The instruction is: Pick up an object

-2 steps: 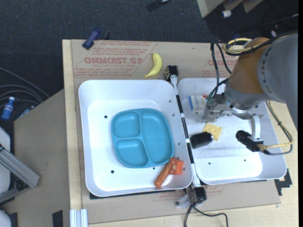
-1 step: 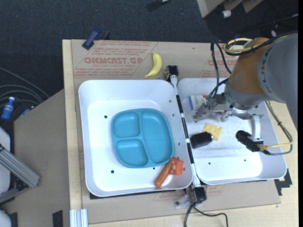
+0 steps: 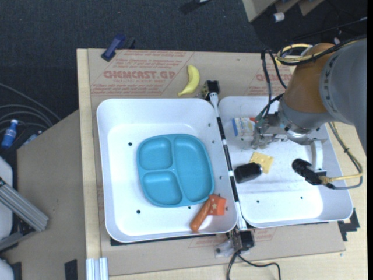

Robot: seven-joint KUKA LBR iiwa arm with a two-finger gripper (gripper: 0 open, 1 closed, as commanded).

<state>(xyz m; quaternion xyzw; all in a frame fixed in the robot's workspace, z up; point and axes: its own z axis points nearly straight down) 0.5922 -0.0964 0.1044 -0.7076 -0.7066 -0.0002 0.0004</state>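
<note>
bench (image 3: 145, 69): brown board, two white bins (image 3: 116, 156) | floor (image 3: 58, 16): dark carpet | hand (image 3: 260, 137): state unclear

A light blue divided plate (image 3: 175, 169) and an orange carrot (image 3: 207, 212) lie in a white bin (image 3: 116, 133); a yellow banana (image 3: 190, 80) rests on the tan desk (image 3: 145, 69).

yellow block (image 3: 261, 160) and black block (image 3: 247, 171) touching in right bin (image 3: 303, 212).

Dark carpet floor (image 3: 87, 16), brown board bench top (image 3: 145, 69), loose cables (image 3: 23, 98)
</note>
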